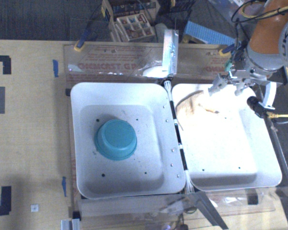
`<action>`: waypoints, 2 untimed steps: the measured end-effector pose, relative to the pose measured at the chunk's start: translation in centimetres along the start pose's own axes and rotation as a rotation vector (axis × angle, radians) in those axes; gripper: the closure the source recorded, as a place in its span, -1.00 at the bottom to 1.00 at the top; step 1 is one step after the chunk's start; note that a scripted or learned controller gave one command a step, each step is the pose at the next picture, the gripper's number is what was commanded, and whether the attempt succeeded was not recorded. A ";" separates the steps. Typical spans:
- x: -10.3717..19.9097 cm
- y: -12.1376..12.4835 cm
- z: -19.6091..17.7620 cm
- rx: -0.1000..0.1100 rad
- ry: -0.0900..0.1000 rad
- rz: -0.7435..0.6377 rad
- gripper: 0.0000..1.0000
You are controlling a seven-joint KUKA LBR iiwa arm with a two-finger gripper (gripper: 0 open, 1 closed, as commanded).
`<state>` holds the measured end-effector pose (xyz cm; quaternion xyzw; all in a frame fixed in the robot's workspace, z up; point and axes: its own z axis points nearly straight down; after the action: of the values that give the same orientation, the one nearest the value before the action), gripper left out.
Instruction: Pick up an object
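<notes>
**Operator:** Where's the thing you'd have me pick, measured from the claw?

**Spotter:** Your best candidate is the bowl (116, 139), teal, sitting upside down on the floor of the left bin (81, 97), a little left of that bin's middle. Your claw (228, 85) hangs over the far rim of the right bin (271, 176), up near its back edge. So from the claw, the bowl lies well apart: across the divider and toward you, in the other bin altogether.

**Operator:** And the claw itself?

**Spotter:** You've got it spread wide, the two fingers splayed apart with nothing between them. Above it you can see the grey wrist and the orange band.

**Operator:** Anything closer to the claw than the bowl?

**Spotter:** Yes. Just below and left of the claw lies a small stick (211, 110), pale and thin, flat on the right bin's floor. Further left of the claw, near the divider, there's a curved brownish strip (186, 101); I can't tell you what it is.

**Operator:** What stands in the way?

**Spotter:** Between claw and bowl you have the two bins' touching rims (176, 128), running front to back. Behind the claw's bin sits a clear plastic sheet (120, 63) along the bench's back edge. A black cable (259, 107) hangs just right of the claw.
</notes>
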<state>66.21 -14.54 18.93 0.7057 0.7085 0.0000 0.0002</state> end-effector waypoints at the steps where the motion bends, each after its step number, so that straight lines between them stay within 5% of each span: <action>1: 2.3 0.8 9.7 -0.011 -0.003 -0.153 -1.00; 2: 3.2 0.2 10.2 0.016 0.001 -0.729 -1.00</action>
<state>66.35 -11.34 8.74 0.4070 0.9134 -0.0051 -0.0056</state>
